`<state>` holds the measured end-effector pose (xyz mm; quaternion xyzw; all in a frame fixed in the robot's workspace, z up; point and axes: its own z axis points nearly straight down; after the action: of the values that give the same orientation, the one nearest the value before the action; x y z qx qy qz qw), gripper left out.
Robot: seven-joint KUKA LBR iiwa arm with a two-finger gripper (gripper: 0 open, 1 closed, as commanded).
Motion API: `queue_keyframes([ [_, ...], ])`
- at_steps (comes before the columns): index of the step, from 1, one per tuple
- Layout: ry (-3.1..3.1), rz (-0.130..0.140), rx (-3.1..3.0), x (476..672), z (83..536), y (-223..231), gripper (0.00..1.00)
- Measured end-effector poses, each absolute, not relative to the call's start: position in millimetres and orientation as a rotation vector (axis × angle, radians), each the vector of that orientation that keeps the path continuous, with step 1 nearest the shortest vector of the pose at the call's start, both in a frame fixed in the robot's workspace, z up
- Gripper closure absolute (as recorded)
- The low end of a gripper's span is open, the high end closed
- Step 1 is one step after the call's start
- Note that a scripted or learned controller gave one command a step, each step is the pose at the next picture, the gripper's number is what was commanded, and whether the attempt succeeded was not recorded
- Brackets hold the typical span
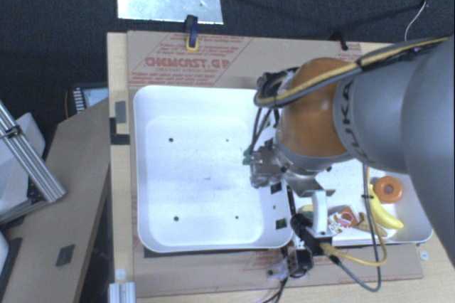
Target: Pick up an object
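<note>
Camera view: grey arm reaching in from right, orange band bulking over right bin, wrist tipped down at the seam between bins. Gripper low beside left bin's right wall, probably lined up for a descent; jaw opening masked by wrist, so cannot tell; nothing seen held. Pickable things grouped in right bin's near right corner, well clear of gripper: curved, smooth yellow banana; round orange ring just beyond it; flat red-and-white packet to its left. Left bin shallow, glossy white, round-cornered, few dark dots. Printed brown cardboard under both.
</note>
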<state>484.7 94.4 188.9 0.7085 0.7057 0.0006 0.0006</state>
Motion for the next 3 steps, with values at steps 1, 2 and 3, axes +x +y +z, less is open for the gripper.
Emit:
queue_keyframes([
  [1,2.222,0.001,2.221,486.7,184.3,97.8,0.0],
  [2,2.217,0.003,2.221,519.3,184.5,67.7,0.0],
  [3,2.215,0.019,2.208,603.0,307.2,45.4,0.0],
])
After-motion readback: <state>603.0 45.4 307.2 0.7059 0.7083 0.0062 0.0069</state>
